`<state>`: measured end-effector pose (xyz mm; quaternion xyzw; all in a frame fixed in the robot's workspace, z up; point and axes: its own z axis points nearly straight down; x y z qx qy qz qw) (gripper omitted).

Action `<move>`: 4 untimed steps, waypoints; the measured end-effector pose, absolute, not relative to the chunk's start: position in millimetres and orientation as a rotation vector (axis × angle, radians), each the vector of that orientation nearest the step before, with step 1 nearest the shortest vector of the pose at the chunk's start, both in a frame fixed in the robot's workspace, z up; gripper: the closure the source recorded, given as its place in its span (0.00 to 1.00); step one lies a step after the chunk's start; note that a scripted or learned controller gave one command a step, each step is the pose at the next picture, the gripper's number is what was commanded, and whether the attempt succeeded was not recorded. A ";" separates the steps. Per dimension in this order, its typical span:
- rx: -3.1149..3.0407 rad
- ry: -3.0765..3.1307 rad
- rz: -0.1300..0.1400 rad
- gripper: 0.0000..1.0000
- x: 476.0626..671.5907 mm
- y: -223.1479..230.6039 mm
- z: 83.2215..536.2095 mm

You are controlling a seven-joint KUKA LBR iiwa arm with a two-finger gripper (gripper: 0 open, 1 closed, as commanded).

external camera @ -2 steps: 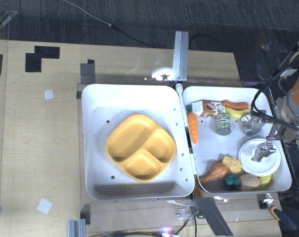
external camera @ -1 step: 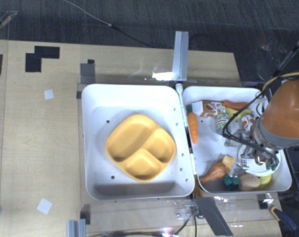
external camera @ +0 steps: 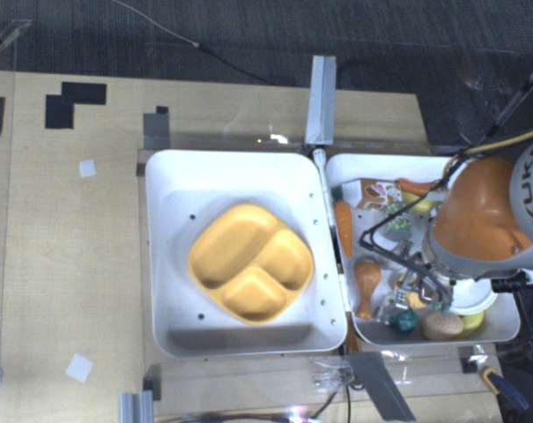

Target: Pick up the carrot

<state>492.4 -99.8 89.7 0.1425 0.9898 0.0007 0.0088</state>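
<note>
Camera view from above shows the bench (external camera: 63, 263) with two white bins side by side. In the left bin (external camera: 173, 192) lies a yellow plate with three compartments (external camera: 251, 261), about in the middle of it. The right bin (external camera: 508, 322) holds a heap of toy food. The carrot (external camera: 343, 227) lies along the left wall of this bin, long and orange, pointing from the far edge toward the near edge. Just below it, near the same wall, is a brown drumstick-shaped piece (external camera: 366, 282). At the near edge of the right bin are a dark teal piece (external camera: 405, 322), a beige round piece (external camera: 442, 325) and something yellow (external camera: 474, 321). The arm, with its orange band (external camera: 479, 210), comes in from the right edge, and the end effector (external camera: 413, 287) hangs over the near part of the right bin, apart from the carrot. Whether it is open or closed I cannot tell.
</note>
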 end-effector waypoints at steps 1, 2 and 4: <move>0.625 3.066 -0.002 0.00 513.4 -181.4 123.1; 0.794 3.033 0.006 0.00 514.3 -86.8 92.7; 0.881 3.004 0.009 1.00 489.8 -14.6 187.4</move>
